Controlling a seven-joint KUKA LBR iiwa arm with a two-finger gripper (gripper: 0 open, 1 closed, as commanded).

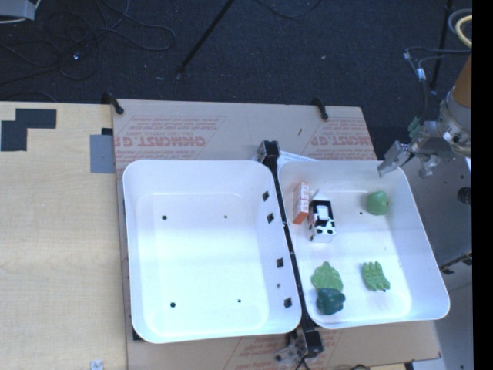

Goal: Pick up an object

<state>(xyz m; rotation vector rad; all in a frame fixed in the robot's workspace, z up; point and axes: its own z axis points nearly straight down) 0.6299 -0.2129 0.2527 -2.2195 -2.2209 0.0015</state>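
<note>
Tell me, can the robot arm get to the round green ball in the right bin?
Probably yes. The tool hangs over the right white bin's top corner, and the round green ball sits alone just below it, with nothing stacked over it or crowding it.

The brown cardboard under the bins has red letters printed on it. They look backwards and read like "CHEMCAST". At 6 o'clock the print is too small to read.

A single fixed camera looks down at a slant on the worktop, both white bins mid-frame.
</note>
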